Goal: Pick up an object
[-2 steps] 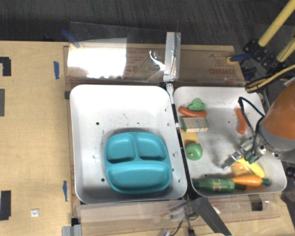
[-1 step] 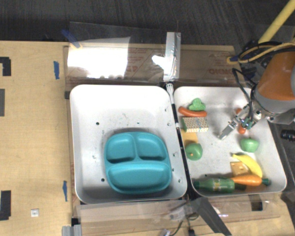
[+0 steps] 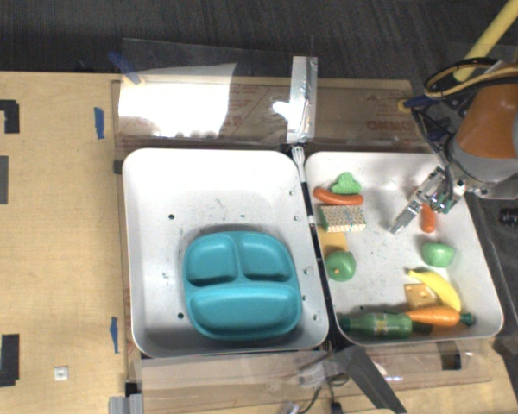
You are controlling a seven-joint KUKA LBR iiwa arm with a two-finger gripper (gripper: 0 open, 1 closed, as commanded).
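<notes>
Left bin [image 3: 155, 188]: one teal divided tray [image 3: 240, 285] toward six o'clock. Right bin [image 3: 375, 166]: green apple [image 3: 340, 266] near its left wall, green bottle [image 3: 378, 323] and banana [image 3: 440, 287] along five o'clock. Gripper [image 3: 425, 201] at two o'clock, low over the bin, beside a small orange item [image 3: 428, 220]; finger state cannot be determined.

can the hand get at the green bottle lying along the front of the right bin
Probably yes, but awkwardly. The hand hangs over the right bin, nothing above the green bottle. The bottle hugs the front wall, with a carrot at its end.
</notes>
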